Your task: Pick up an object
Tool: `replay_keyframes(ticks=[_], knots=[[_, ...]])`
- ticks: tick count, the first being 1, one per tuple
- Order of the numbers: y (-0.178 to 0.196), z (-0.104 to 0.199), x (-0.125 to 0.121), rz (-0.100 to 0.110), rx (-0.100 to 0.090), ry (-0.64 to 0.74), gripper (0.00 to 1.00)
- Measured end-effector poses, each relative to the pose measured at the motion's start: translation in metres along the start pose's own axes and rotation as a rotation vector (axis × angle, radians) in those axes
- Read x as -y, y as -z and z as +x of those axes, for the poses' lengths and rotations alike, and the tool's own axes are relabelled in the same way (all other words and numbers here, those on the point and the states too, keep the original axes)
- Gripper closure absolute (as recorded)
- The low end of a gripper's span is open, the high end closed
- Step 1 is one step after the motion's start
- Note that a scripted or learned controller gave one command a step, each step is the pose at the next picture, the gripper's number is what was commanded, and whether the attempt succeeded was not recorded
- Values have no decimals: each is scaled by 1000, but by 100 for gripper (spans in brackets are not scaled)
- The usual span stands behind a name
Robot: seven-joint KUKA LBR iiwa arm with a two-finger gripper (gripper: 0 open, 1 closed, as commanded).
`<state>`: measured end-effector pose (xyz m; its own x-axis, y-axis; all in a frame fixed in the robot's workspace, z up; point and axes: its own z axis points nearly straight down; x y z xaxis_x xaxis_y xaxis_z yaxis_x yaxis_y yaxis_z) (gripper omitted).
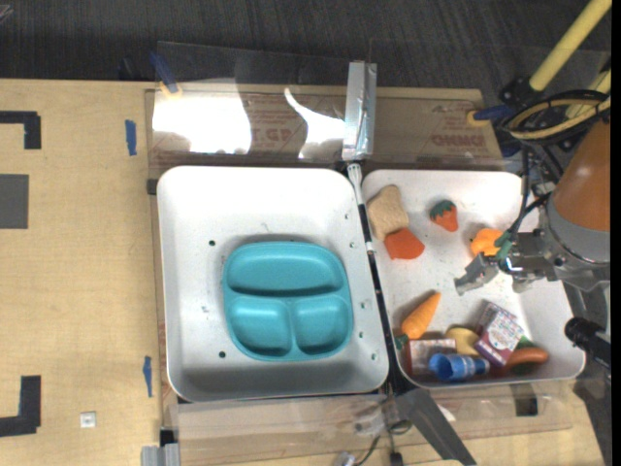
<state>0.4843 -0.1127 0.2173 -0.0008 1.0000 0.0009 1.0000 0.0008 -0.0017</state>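
The right bin (pixel 427 187) holds several toy foods: a tan bread slice (pixel 386 210), a red-orange wedge (pixel 405 247), a small red fruit with a green top (pixel 444 215), an orange piece (pixel 484 241), a carrot (pixel 421 315), a blue bottle (pixel 456 365) and a pink-and-white carton (pixel 501 332). My gripper (pixel 477 275) hangs low over the bin's right half, just below the orange piece and above the carton. Its grey tip points left, toward the carrot. No object is visibly lifted.
In the left bin (pixel 184 260) lies a teal divided tray (pixel 287 299). A metal divider (pixel 359 115) and a clear sheet stand behind the bins. Cables and a yellow pole (pixel 572 32) crowd the upper right. The arm's orange band (pixel 592 187) sits over the bin's right rim.
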Motion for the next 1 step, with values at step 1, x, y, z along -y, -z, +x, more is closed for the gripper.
replay_keyframes(ticks=[1], knots=[[-122, -4, -56, -1, 0, 159, 0]])
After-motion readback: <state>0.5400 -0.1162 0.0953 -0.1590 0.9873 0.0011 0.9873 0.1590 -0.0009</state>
